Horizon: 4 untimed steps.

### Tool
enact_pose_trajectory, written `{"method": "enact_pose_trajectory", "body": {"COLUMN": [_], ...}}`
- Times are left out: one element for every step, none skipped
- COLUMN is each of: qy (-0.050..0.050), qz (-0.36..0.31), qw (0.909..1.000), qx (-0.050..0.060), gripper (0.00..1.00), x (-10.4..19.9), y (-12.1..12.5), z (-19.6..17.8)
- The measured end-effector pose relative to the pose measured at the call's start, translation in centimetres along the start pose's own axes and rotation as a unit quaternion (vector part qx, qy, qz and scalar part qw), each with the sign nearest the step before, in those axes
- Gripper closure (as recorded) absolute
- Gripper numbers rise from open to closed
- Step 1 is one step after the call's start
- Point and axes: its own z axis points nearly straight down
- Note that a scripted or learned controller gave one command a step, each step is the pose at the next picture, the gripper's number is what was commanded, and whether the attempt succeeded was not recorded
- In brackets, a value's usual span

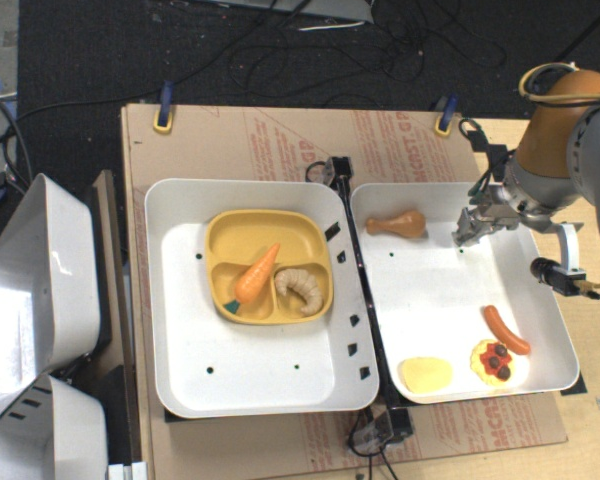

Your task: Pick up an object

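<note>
Nearest the desk's front edge, the right bin (555,313) holds a yellow disc (425,374), a small pizza (496,361) and a sausage (506,330). In the left bin (170,298), a yellow plate (220,243) carries a carrot (257,274) and a shrimp (301,289). At the right bin's far edge lies a drumstick (398,226), and the end effector (469,232) hangs just beside it, apart; its opening cannot be made out.

Grey arm (570,153), orange band, metallic end effector (473,226)
</note>
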Motion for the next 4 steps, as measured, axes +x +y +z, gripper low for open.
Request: {"method": "enact_pose_trajectory", "body": {"qy": [0.0,0.0,0.002,0.002], "qz": [0.0,0.0,-0.002,-0.001], "qw": [1.0,1.0,1.0,1.0], "qx": [-0.002,-0.001,0.001,0.002], "gripper": [1.0,1.0,1.0,1.0], "x": [0.4,0.4,5.3,9.8], "y": [-0.2,0.0,-1.8,-4.1], "z": [-6.3,-10.7,-12.1,-12.9]}}
